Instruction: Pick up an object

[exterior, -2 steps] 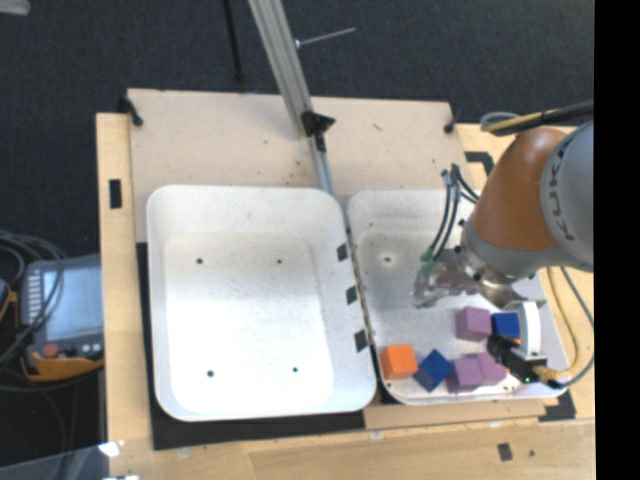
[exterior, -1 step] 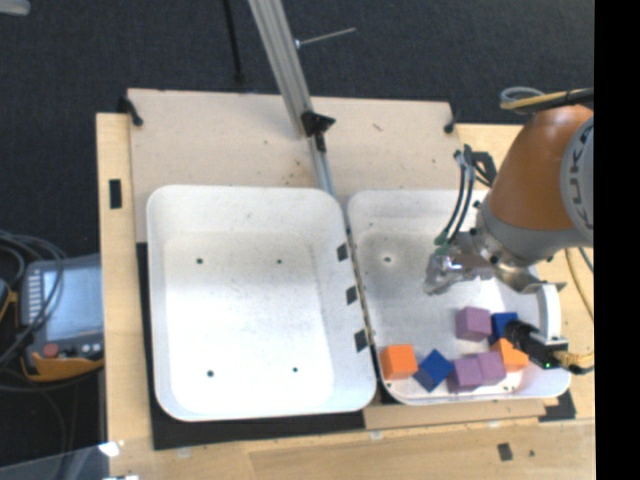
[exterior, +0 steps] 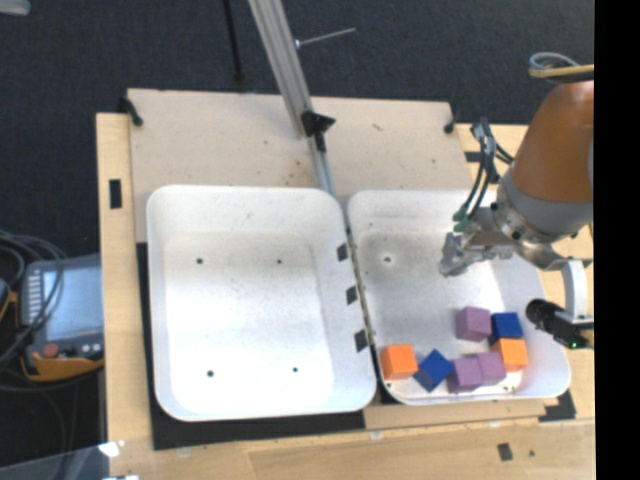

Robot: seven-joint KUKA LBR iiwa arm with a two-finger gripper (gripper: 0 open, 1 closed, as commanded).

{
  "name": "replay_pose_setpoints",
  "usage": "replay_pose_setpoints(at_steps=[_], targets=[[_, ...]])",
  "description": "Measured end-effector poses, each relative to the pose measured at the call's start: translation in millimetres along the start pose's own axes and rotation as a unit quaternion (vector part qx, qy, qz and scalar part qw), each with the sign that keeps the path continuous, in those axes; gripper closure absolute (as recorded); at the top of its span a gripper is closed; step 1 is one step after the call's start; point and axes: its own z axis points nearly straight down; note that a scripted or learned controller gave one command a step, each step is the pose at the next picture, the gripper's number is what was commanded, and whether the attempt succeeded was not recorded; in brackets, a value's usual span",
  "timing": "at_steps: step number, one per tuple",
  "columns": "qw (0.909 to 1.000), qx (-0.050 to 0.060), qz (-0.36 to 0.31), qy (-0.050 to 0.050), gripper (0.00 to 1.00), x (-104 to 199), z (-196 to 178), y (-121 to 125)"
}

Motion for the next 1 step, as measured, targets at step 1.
replay_pose_setpoints(at_steps=[1], targets=[[1.0, 0.004, -0.001, 0.001, 1.0, 51.5, 12.0, -1.2]])
